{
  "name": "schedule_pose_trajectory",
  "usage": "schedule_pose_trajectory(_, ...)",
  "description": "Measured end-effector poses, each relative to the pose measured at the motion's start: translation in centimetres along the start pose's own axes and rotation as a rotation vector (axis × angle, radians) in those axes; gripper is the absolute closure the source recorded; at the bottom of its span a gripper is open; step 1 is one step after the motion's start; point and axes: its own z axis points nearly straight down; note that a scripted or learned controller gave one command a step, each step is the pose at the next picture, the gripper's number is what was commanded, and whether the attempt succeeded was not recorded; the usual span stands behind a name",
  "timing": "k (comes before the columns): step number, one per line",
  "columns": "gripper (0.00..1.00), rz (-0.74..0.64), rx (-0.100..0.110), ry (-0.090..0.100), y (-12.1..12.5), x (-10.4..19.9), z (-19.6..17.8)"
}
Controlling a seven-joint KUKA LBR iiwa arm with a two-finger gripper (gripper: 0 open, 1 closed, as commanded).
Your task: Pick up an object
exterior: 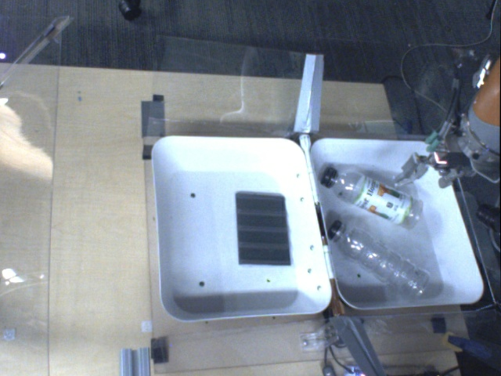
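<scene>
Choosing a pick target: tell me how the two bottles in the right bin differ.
The labelled bottle carries a white label with orange and green print; the bare bottle is plain clear plastic with ridges. The labelled bottle lies toward the bin's far side, close to the gripper; the bare bottle lies toward the near side. Both are clear, dark-capped, lying on their sides with caps toward the left bin.

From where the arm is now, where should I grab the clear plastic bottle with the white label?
Grip the clear labelled bottle across its labelled midsection, from above. It lies on its side in the right white bin, black cap pointing upper left, so close the gripper across its width. The clear unlabelled bottle lies apart, leaving room.
</scene>
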Motion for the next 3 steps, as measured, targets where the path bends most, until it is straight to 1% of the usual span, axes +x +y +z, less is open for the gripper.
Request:
schedule_pose_trajectory(1,0.0,-0.013,0.0,0.0,6.5,-1.6,11.9)
schedule_pose_trajectory(2,0.0,-0.207,-0.006,-0.001,4.8,1.2,16.5)
schedule_pose_trajectory(3,0.0,-0.295,-0.006,-0.002,-1.8,0.3,16.0)
